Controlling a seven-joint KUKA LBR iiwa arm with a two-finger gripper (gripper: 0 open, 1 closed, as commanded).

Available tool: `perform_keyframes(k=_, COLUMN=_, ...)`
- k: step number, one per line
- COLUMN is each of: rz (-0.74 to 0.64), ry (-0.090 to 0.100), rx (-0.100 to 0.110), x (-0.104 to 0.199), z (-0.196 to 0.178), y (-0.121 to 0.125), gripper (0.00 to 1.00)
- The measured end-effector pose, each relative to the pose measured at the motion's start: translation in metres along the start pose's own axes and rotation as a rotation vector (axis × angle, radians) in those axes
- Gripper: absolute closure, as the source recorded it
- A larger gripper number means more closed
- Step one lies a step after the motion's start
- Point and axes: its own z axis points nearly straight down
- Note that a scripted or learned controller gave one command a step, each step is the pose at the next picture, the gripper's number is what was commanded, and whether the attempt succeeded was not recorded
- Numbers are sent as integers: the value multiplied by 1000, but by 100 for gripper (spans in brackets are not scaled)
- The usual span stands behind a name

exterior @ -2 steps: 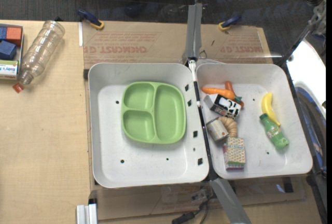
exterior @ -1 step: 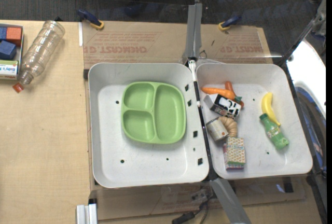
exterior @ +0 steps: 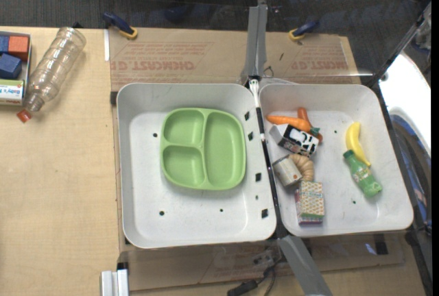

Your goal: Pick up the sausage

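Gripper state: can't tell from this frame. By the rig the arm enters from the right, so the right bin (exterior: 384,116) is the near one, and the target is in it.

The sausage (exterior: 306,166) is, as best I can judge, the tan, ridged, curved piece in the left half of the right bin, close to the divider between the bins. It lies flat. Its long axis looks to run roughly from upper left to lower right, with a bend, though it's small and partly crowded.

Neighbours are tight. A grey block (exterior: 285,172) touches its left side. A toy car (exterior: 300,141) sits just above it, and a patterned box (exterior: 311,203) just below. Two carrots (exterior: 283,120) lie further up, behind the car.

The sausage's right side faces bare bin floor, so that is the open side for an approach. My call: close across the short axis and keep clear of the block and box.

A banana (exterior: 352,140) and a green bottle (exterior: 363,176) lie well apart to the right, between the sausage and the arm's entry side. The left bin (exterior: 137,205) holds a green plate (exterior: 204,149), which doesn't matter here.

Risk: grabbing the block with it.
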Motion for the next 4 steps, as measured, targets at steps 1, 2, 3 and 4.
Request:
perform_keyframes(k=1, rz=-3, ry=-2, rx=0, x=11, z=1, y=-51, gripper=100)
perform_keyframes(k=2, rz=3, ry=0, rx=-1, x=10, z=0, y=-42, gripper=100)
perform_keyframes(k=3, rz=-23, ry=0, rx=-1, x=12, z=-1, y=-40, gripper=100)
perform_keyframes(k=4, rz=-16, ry=-2, rx=0, x=17, z=1, y=-59, gripper=100)
